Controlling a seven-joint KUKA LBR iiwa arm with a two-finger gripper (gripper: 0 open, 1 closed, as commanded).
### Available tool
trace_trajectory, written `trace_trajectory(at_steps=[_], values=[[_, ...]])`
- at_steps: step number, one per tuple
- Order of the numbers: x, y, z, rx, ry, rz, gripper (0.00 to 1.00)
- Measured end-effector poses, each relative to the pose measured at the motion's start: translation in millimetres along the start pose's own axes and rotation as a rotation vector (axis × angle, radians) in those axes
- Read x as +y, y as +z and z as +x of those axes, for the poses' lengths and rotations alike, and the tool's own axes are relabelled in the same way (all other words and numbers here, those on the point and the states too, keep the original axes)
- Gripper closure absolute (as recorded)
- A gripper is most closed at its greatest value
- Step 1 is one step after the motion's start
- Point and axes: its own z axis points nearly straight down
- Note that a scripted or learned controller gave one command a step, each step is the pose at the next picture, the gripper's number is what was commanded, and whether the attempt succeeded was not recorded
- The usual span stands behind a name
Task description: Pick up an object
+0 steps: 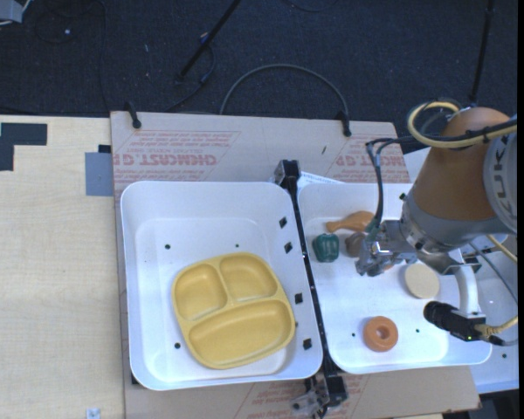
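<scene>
1. Take the divider (pixel 304 269) between the two bins as the landmark. Nearest the camera, low and to its right in the right bin (pixel 349 356), lies the donut (pixel 381 333), flat with its hole facing up. Being round, it has no long axis, so no approach angle favours it.
2. Just left of the divider, the yellow tray (pixel 234 309) lies flat in the left bin (pixel 148 234), its three compartments facing up. It looks broad and shallow, probably hard for a two-finger grip.
3. Farther right of the divider than the donut, a pale disc (pixel 421 281) lies flat, partly under the arm (pixel 458 190).
4. Touching or nearly touching the divider's right side sits the green pepper (pixel 327 248), compact, with no clear long axis.
5. Right of the pepper hangs the gripper (pixel 373 260), low over the bin floor between pepper and disc. I cannot tell how its claw is set, and nothing is visible in it.
6. Farthest back, right of the divider, an orange piece (pixel 353 223) lies flat, its long axis running roughly across the bin, away from the divider. The gripper sits just in front of it, so I judge this or the pepper the likeliest target.
</scene>
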Motion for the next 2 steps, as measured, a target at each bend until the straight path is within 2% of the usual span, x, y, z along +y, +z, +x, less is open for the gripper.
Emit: trace_trajectory(at_steps=[1, 2], values=[[-8.9, -13.8, 50.7, -0.001, 0.000, -0.001, 1.00], [-8.0, -6.6, 99.5, -0.001, 0.002, 0.002, 1.00]])
